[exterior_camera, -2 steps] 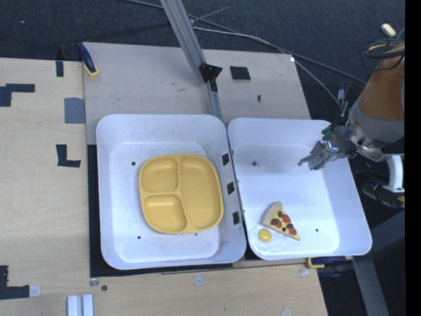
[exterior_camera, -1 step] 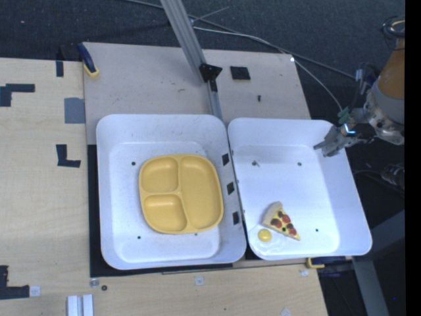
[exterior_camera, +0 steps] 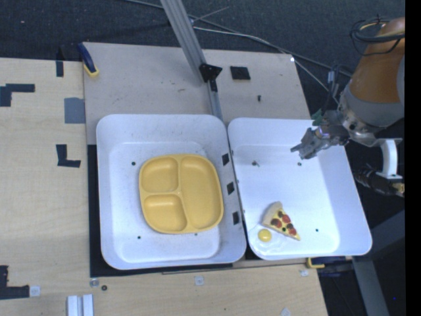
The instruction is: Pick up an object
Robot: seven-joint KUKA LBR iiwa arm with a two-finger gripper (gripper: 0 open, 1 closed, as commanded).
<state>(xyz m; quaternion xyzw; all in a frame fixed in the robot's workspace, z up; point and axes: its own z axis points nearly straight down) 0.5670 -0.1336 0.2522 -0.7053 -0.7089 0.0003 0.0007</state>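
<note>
Nearest the camera, along the bottom edge, runs the pale wood counter (exterior_camera: 39, 196), marked with dark tape pieces at its left and carrying a lighter tan board (exterior_camera: 151, 78) under the two white bins. Beyond the board's far edge lies dark carpet-like floor (exterior_camera: 79, 12) crossed by thin cables, and a grey metal bar (exterior_camera: 187, 35) slants down from the top to the gap between the bins. A yellow-and-blue clamp (exterior_camera: 87, 61) sits at the board's far left corner. In the left bin (exterior_camera: 118, 143) lies a yellow divided plate (exterior_camera: 180, 193) with three compartments, roughly centred, its two smaller compartments toward the left. In the right bin (exterior_camera: 329, 196) a toy pizza slice (exterior_camera: 281, 221) lies flat near the near-left corner; its long axis runs diagonally, with the tip pointing toward the lower right and the crust end toward the upper left. Just beside it on the left, a small yellow round piece (exterior_camera: 264, 236) rests on the bin floor. The arm (exterior_camera: 375, 71) enters from the right, orange above grey, and its pincer (exterior_camera: 306, 147) hangs over the far part of the right bin, well apart from the slice; its dark fingers look slightly spread with nothing between them.
</note>
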